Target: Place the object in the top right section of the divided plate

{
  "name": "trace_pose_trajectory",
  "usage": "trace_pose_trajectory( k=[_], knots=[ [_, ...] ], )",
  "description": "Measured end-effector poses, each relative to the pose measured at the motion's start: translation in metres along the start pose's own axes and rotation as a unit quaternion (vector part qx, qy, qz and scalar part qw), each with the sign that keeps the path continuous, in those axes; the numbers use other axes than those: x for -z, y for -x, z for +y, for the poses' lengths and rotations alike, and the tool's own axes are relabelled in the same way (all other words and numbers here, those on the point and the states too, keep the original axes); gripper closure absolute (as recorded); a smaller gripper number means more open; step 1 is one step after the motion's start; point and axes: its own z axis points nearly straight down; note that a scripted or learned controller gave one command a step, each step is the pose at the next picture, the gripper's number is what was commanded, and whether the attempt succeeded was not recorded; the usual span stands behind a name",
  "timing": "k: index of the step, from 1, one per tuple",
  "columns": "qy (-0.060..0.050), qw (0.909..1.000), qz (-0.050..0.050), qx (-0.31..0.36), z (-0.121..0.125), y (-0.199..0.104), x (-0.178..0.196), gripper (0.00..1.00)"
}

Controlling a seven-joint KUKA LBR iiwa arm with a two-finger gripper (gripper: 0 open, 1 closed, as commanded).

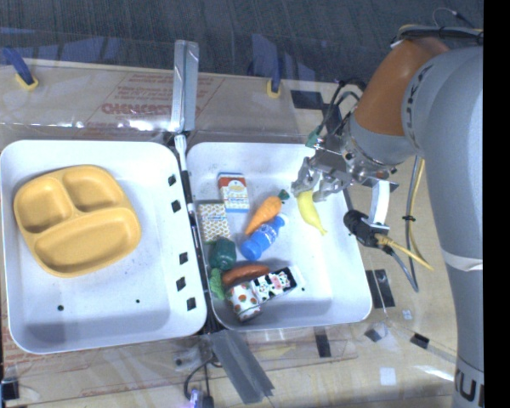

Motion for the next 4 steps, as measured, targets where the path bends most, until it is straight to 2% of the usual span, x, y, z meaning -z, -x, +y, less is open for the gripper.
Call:
trace_pose_trajectory(
  k=[1,2,3,4],
  knots=[
    [0.002,0.9996,-0.001,-0.027,0.048,-0.001,-0.018,1.00],
    [0.004,0.9991,-0.001,0.041,0.058,0.002,-0.004,1.00],
    [0.002,0.9990,-0.001,0.045,0.015,-0.017,-0.034,1.00],
    [0.001,0.9935,0.000,-0.114,-0.110,-0.082,-0.004,1.00]
  ],
)
